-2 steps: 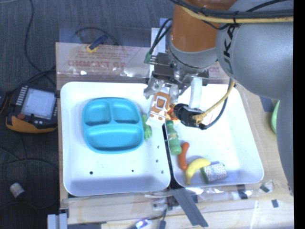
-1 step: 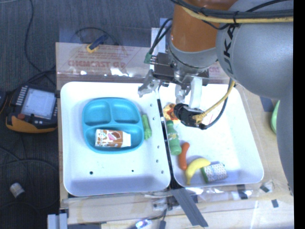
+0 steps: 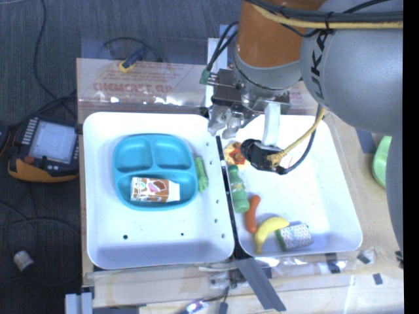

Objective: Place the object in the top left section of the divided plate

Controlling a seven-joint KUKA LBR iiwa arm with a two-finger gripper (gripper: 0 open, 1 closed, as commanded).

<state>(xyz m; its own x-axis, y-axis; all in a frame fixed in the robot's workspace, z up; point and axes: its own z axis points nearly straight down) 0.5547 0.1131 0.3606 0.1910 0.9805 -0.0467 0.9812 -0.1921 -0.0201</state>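
The blue divided plate (image 3: 122, 175) lies in the left bin. Its top left section (image 3: 133, 154) is bare blue, and a small printed carton (image 3: 154, 190) lies in its long bottom section. My gripper (image 3: 225, 124) hangs over the back left corner of the right bin, close to the wall between the bins. Just below it lies a small yellow and red object (image 3: 234, 154). Nothing shows in the gripper's grasp from this angle.
A green item (image 3: 201, 173) rests against the plate's right rim. In the right bin (image 3: 327, 195) lie a green bottle (image 3: 237, 190), an orange carrot (image 3: 252, 213), a yellow banana (image 3: 268, 230) and a small can (image 3: 296, 236). A black cable part (image 3: 256, 156) dangles beside the gripper.
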